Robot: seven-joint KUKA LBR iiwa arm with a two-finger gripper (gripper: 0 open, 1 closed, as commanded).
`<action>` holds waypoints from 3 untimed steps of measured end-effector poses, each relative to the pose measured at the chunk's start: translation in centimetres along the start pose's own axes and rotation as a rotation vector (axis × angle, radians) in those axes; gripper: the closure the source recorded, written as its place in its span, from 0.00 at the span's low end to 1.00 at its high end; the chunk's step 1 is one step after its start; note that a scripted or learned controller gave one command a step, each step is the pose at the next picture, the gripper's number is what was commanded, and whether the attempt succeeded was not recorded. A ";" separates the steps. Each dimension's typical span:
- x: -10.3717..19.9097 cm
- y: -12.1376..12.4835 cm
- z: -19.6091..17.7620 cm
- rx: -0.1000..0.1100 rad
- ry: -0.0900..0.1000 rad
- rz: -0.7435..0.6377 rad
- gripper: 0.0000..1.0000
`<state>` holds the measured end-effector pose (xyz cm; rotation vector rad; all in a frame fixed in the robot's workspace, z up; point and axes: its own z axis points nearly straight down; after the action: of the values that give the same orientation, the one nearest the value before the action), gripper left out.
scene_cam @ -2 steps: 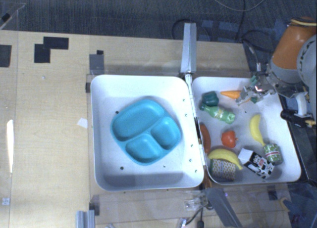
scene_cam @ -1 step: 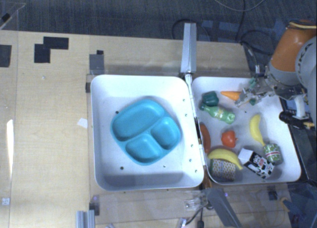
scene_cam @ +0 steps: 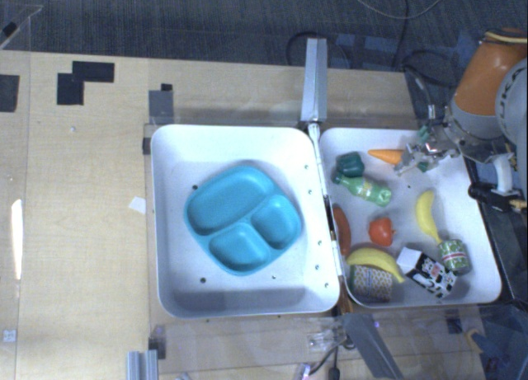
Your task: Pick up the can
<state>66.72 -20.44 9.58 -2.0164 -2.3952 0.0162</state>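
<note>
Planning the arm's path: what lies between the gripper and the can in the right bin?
In the camera view, the upright banana lies between the gripper near the bin's far edge and the can near the front right; the rest is bare bin floor.

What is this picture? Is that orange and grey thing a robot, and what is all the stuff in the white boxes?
Yes, it's a robot arm, seen by a camera looking down from above. Its gripper, a two-finger hand, hangs over the right bin near a toy carrot. I see nothing held in it. That bin also has a green bottle, a tomato, two bananas, one standing and one lying, and the little can it should pick up. The left bin holds a blue tray.
</note>
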 end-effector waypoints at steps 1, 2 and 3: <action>-0.1 -0.1 1.1 0.001 0.002 0.005 1.00; -0.1 -0.1 0.0 0.001 0.000 0.001 1.00; -0.1 0.1 -1.2 -0.002 -0.002 -0.003 1.00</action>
<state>66.81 -20.52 10.83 -2.0144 -2.4004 0.0164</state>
